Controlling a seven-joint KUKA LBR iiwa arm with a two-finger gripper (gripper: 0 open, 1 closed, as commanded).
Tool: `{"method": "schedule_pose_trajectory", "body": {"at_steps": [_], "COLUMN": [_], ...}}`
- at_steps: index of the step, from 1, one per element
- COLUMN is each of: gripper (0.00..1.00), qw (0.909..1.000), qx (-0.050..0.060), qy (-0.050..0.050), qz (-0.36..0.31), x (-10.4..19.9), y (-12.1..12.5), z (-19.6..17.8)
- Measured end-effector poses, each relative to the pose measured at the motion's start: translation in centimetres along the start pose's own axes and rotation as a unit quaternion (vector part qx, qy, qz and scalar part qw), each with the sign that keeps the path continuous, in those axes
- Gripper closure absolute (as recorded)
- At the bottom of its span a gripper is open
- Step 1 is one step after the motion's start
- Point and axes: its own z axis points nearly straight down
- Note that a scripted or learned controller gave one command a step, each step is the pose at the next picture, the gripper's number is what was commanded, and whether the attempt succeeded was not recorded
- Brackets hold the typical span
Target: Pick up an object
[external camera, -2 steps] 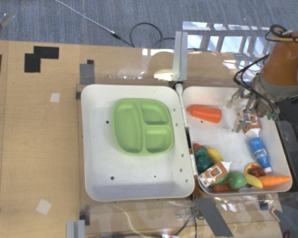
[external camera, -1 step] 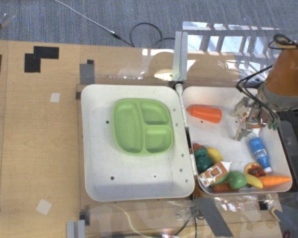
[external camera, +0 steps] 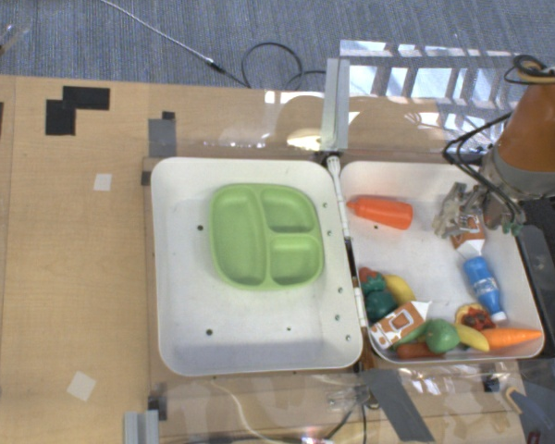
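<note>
The right bin holds several toy foods. An orange carrot-shaped piece lies near its back left. A blue bottle lies at the right. Along the front sit a small orange-and-white carton, a green pepper, a yellow banana and an orange carrot. A yellow piece and a dark green piece lie by the left wall. My gripper hangs low over the bin's back right, just above a small orange-and-white item and right of the carrot-shaped piece.
The left bin holds a green divided plate. A metal post stands behind the divider between the bins. The arm's orange band is over the right bin's back right corner. Cables run along the bench behind the bins.
</note>
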Motion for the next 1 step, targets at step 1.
{"method": "schedule_pose_trajectory", "body": {"at_steps": [1], "gripper": [1.00], "qw": [0.9921], "qx": [0.000], "qy": [0.003], "qz": [0.125], "x": [1.84], "y": [5.89], "z": [-10.57]}}
